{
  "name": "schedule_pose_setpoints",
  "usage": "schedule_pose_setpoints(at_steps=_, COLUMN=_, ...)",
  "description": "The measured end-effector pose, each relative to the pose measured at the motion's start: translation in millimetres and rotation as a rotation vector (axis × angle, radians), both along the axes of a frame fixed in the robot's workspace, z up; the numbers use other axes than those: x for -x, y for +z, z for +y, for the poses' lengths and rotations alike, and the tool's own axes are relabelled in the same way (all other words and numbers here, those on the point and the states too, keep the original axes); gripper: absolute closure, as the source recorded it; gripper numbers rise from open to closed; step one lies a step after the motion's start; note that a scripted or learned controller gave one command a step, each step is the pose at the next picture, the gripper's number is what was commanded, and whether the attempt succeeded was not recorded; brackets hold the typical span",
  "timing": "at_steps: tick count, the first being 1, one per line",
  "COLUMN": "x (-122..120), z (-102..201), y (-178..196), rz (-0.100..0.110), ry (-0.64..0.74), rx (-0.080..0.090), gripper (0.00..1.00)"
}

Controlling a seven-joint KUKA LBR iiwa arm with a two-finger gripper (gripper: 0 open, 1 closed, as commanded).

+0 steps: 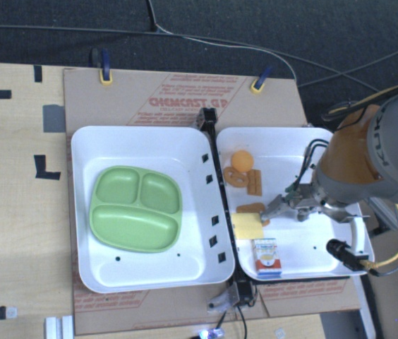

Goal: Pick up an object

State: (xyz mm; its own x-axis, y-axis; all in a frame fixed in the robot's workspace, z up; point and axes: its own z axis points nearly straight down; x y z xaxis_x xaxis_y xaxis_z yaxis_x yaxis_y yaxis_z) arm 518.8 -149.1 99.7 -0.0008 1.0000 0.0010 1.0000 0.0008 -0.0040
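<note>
In the right bin lie an orange ball, a pretzel-like ring, two brown sticks, a yellow square block and a small red and white carton. My gripper reaches in from the right, low over the bin. Its tips sit at the yellow block's right edge, just beside the lower brown stick. I see nothing between the fingers.
The left bin holds a green divided plate. A black divider runs between the bins. Cables cross the dark floor behind the bench. Yellow clamps hold the cardboard at the back.
</note>
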Motion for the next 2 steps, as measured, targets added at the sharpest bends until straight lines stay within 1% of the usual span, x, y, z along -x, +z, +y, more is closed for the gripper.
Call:
schedule_pose_setpoints(at_steps=1, x=-1, z=0, y=-13, rz=-0.005, ry=-0.001, rx=0.001, gripper=0.0)
schedule_pose_setpoints(at_steps=2, x=-2, z=1, y=-2, rz=-0.009, ry=0.001, rx=0.001, gripper=1.0)
